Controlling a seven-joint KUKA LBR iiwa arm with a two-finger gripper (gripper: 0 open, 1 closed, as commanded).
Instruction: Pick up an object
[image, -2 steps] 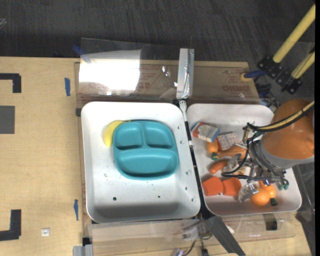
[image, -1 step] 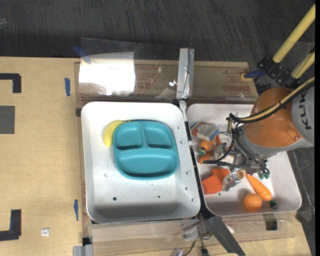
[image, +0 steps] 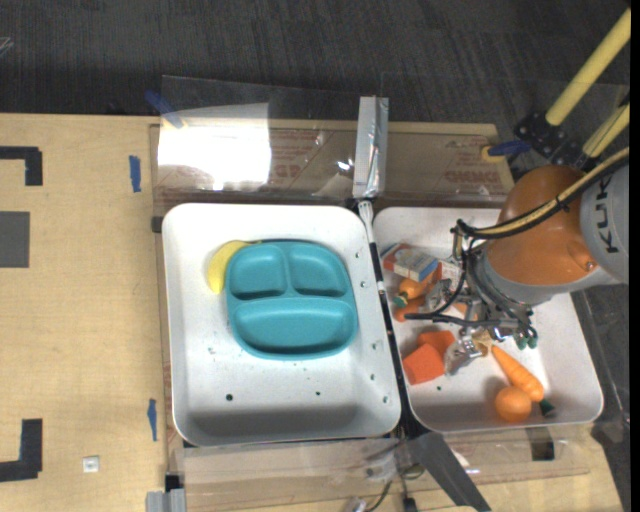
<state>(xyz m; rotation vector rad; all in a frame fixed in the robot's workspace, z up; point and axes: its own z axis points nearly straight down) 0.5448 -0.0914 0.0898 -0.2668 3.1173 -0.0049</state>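
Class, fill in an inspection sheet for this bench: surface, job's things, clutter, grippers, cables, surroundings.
Surface: two white bins, left bin and right bin, side by side.
Job's things: right bin holds a carrot, an orange ball, a red-orange block, a small box.
Clutter: teal divided plate in left bin, over a yellow item.
Grippers: gripper low in right bin; jaws unclear.
Cables: black cables at wrist.
Surroundings: wooden bench, blue tape.

I see a teal tray (image: 291, 300) in the left bin (image: 190, 330), over a yellow thing (image: 218, 262), on the surface (image: 70, 300).
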